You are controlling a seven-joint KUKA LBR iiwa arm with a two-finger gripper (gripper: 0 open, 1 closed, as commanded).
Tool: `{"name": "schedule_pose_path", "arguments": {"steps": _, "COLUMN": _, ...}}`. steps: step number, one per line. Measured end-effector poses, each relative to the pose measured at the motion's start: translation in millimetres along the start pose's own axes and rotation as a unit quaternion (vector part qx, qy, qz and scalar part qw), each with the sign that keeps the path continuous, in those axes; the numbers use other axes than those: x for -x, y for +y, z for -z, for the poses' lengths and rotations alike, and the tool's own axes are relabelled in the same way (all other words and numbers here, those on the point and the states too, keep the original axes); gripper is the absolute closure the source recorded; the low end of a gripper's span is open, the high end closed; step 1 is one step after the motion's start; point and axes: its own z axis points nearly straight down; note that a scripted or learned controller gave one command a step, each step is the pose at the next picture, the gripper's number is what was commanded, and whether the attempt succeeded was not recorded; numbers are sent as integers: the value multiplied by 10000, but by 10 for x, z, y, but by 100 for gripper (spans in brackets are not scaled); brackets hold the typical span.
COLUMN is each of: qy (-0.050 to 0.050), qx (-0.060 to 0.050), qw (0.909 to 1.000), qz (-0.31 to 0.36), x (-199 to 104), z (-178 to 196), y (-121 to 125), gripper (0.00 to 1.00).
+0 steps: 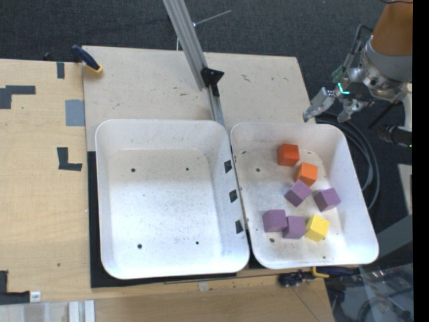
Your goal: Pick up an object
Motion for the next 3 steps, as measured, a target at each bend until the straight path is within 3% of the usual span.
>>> {"name": "schedule_pose_path", "arguments": {"steps": 1, "qy": -10, "qx": 20, "qw": 10000, "qz": 5, "x": 2, "z": 30, "y": 6, "gripper": 0}}
{"name": "schedule_pose_path", "arguments": {"steps": 3, "qy": -2, "qx": -13, "qw": 10000, "qz": 7, "x": -134, "z": -1208, "y": 78, "gripper": 0}}
